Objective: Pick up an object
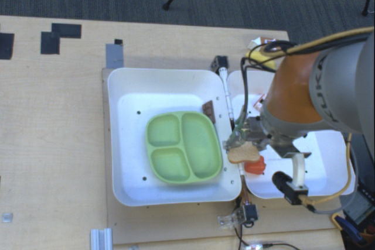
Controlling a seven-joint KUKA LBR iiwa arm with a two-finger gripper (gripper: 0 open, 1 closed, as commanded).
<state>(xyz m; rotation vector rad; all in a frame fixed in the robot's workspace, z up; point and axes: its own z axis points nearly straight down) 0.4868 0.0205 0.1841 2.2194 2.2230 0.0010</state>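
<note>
Tan bread-shaped toy (243, 154) beside red piece (255, 167)

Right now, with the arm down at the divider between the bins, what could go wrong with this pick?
1. The gripper sits low by the rims where the left bin and right bin meet; it may strike a rim.
2. The tan bread-like piece and the red piece lie close together, so a grasp may nudge one or catch both.
3. The arm hides much of the right bin, so a miss is hard to spot.
</note>
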